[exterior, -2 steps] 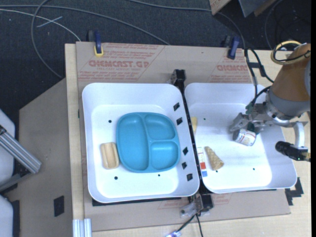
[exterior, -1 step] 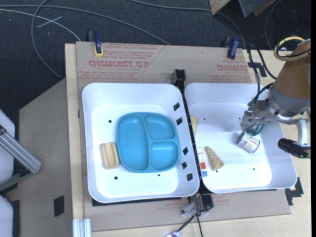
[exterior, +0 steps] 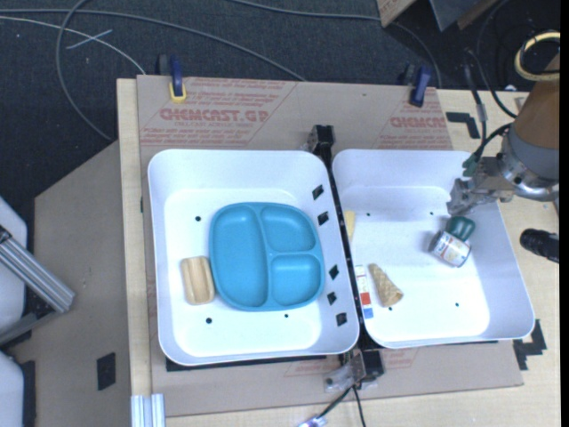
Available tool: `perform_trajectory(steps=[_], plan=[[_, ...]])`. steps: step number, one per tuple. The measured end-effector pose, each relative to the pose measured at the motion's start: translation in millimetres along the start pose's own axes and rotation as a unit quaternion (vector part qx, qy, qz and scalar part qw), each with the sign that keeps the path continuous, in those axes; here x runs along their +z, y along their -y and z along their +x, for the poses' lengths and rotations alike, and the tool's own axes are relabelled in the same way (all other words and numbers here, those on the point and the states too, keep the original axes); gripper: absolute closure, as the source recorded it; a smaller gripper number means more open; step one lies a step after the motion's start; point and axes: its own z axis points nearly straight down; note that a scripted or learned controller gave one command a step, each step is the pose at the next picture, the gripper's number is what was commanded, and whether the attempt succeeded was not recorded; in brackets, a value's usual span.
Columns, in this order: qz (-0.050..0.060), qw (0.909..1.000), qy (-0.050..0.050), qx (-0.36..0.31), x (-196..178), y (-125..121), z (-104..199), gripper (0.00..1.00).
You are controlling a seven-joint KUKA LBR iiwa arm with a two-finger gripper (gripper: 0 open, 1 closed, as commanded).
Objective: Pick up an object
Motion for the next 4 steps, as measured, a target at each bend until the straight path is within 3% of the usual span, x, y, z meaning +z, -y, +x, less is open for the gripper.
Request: perform_trajectory(steps=[2,4], plan=[[0.0,1.0,0.0,0.0,-108.4,-2.6,5.3,1.0],[0.004,1.0,-0.001,-0.002,-103.1,-7.3,101.5,1.0]])
